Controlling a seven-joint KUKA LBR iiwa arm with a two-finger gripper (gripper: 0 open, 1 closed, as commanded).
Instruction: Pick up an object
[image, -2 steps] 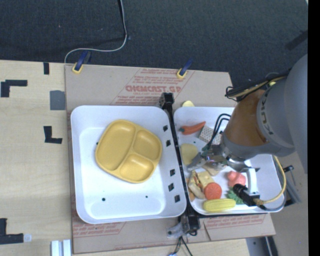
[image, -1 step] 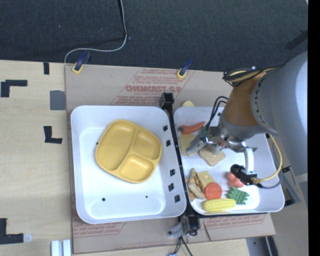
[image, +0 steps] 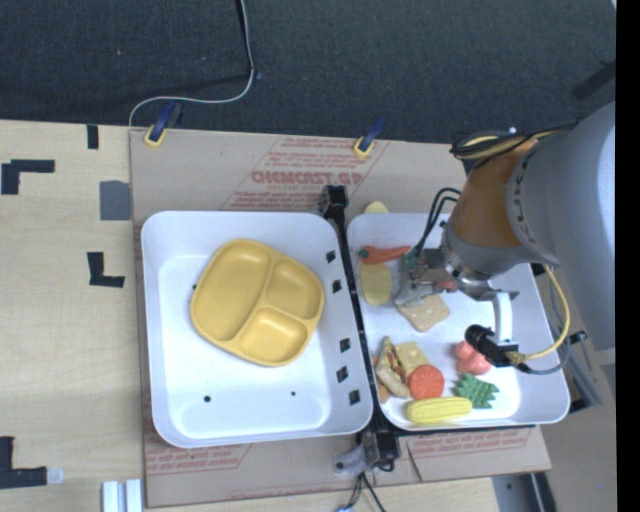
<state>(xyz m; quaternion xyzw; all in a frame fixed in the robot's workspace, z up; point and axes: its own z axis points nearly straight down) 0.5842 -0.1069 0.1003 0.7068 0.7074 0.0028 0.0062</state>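
Observation:
My gripper hangs low in the right bin, near its middle, with the grey arm and its orange band behind it to the right. Directly under it lies a tan cracker-like piece; I cannot see whether the two touch. Just left of the gripper stands a pale yellow block, and an orange carrot lies behind that. Along the bin's near side sit a red tomato slice, a corn cob, a green leafy piece, a red strawberry and a sandwich-like piece.
The left bin holds a yellow divided plate. A black divider runs between the bins. A small yellow item sits at the right bin's far rim. A cable loops off the wrist over the bin's right side.

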